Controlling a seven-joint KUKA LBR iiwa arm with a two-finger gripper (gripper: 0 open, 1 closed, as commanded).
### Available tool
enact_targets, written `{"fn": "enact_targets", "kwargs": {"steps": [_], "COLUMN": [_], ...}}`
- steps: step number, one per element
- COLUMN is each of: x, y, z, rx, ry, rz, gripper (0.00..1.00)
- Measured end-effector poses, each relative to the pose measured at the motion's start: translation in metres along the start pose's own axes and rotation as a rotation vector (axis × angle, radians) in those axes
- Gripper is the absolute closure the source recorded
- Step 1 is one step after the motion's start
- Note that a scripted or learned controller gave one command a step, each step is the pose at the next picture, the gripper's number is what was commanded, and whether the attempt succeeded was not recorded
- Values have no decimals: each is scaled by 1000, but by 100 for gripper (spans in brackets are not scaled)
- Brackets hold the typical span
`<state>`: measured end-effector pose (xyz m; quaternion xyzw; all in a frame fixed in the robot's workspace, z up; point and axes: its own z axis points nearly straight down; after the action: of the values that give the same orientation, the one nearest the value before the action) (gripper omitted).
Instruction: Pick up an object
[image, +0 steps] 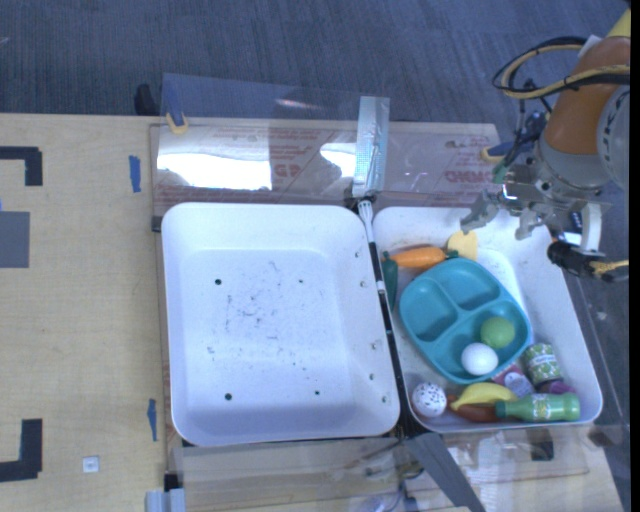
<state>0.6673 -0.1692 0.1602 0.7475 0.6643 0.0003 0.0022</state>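
Observation:
My gripper (500, 220) hangs over the back edge of the right bin (585, 350), its two fingers spread apart with nothing between them. Just below it lie a small yellow piece (462, 243) and an orange carrot (418, 257). A teal divided plate (450, 305) fills the bin's middle and carries a green ball (497, 330) and a white ball (480, 357). Along the bin's front edge sit a spotted white ball (430, 399), a banana (480, 392), a green bottle (540, 407) and a green-labelled can (541, 362).
The left bin (270, 320) stands beside the right one, with a narrow divider between them. A clear plastic wall (260, 150) rises behind both bins. Yellow and black cables (530, 70) loop off the arm at the upper right.

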Motion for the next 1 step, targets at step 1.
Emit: {"fn": "enact_targets", "kwargs": {"steps": [1], "x": [54], "y": [-9], "z": [71], "rx": [-6], "ry": [-2], "rz": [8], "gripper": [0]}}
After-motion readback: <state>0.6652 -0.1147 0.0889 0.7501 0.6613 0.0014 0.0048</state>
